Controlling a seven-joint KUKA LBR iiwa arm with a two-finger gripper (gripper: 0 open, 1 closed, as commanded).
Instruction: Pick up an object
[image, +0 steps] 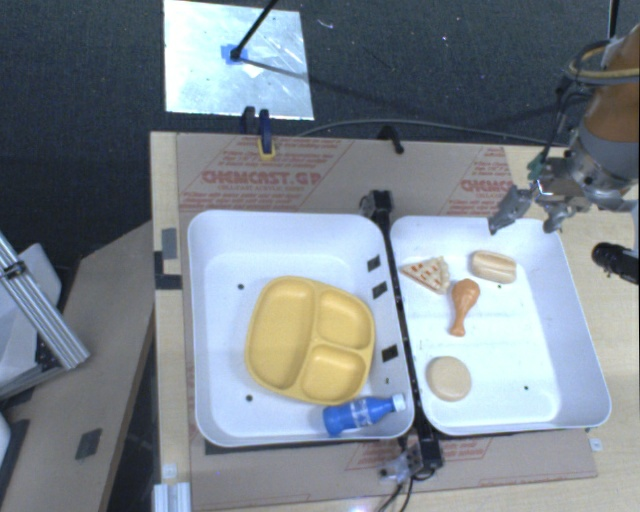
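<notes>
The empty, spread-fingered claw (528, 212) is hovering at one o'clock above the right white bin (580, 330); descending squarely over the tan oval bread roll (493, 266) is looking wisest.

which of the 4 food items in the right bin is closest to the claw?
The bread roll, at the bin's far right. It lies just below the open claw; the pizza slice, drumstick and round cookie sit farther left or nearer the front.

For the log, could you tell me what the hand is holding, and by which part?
Nothing: the hand hangs open above the right bin's far edge.
</notes>
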